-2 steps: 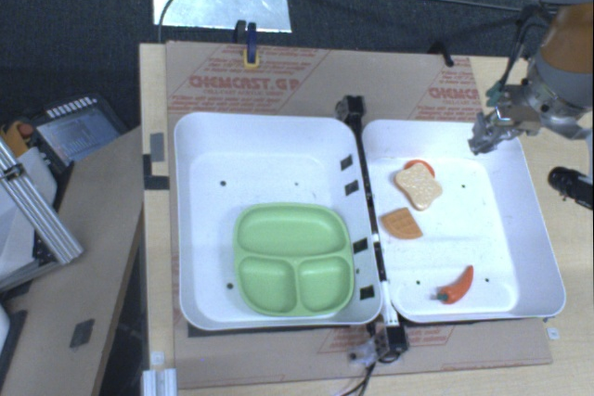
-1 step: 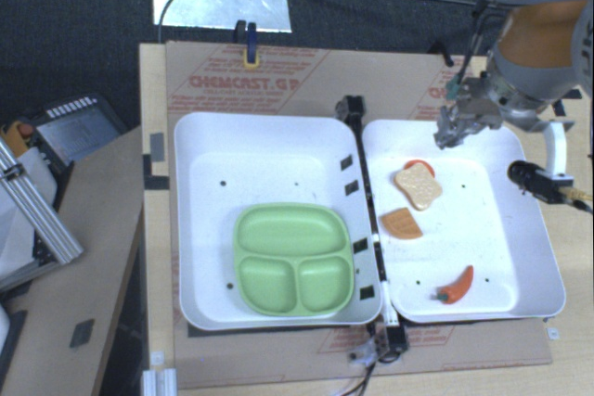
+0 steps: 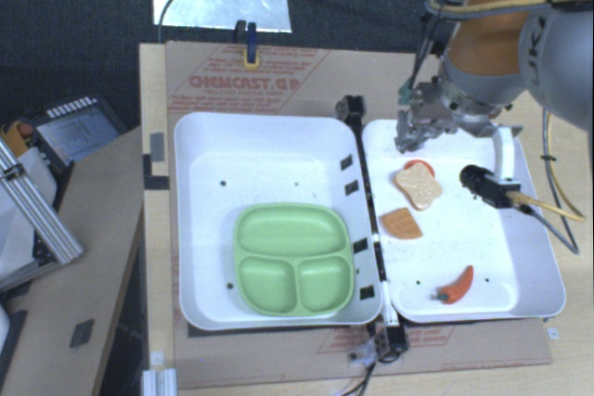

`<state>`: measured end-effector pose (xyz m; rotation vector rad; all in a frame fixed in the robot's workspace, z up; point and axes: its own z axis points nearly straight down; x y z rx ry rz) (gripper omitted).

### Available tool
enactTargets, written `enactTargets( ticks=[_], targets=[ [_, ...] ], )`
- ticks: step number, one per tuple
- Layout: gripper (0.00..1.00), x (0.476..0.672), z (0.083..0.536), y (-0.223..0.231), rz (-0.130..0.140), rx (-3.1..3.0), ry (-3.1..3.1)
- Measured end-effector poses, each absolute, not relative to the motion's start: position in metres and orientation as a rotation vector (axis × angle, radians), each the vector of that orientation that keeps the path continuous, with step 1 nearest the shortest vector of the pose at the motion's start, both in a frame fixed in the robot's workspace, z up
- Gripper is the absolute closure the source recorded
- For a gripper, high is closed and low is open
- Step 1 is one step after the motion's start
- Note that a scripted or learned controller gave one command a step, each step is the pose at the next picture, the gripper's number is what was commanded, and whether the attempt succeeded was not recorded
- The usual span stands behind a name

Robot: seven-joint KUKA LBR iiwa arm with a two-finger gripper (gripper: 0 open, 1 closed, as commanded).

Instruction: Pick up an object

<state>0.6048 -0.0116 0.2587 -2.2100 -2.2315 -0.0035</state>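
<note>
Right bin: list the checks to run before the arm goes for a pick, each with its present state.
1. End effector over the right bin: ok, near its far left corner.
2. Things to pick are present: ok, bread, wedge and pepper.
3. End effector directly above one of them: not ok, it is beyond the bread, toward the far wall.
4. Bread lies free: not ok, its far edge overlaps a red slice.
5. Wedge apart from bread: cannot tell, they lie close.
6. Pepper lies alone: ok, apart from the rest, near the front wall.
</note>
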Motion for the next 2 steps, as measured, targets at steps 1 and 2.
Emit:
enactTargets(
  ticks=[1, 2],
  targets=[
    [1.0, 0.609, 0.255, 0.05, -0.005, -2.209, -2.233],
    [1.0, 0.606, 0.232, 0.102, -0.001, -2.21, -2.23]
  ],
)
